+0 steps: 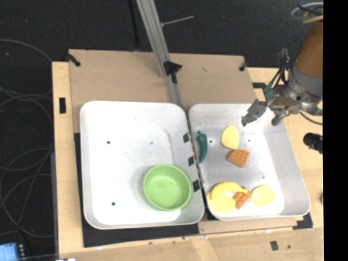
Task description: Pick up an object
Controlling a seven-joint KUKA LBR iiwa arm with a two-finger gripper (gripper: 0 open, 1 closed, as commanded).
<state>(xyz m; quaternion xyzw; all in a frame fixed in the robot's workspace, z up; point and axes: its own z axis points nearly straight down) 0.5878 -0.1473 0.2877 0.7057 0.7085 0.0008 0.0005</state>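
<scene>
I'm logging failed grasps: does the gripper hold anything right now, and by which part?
Nothing is held. The gripper hangs open above the right bin's far edge, with no object between its fingers; the yellow piece lies apart from it.

In the right bin I see a yellow wedge-like piece (230, 137), an orange waffle-textured square (238, 157) just below it, and two yellow lumps (224, 194) (262, 195) flanking a small orange piece (241, 199). A green bowl (167, 186) sits upright in the left bin.

We look down from one fixed camera above the bench (228, 72), tilted at a slant and set well back, so both white bins (130, 124) sit side by side mid-frame, with dark floor (32, 20) beyond the far edge.
</scene>
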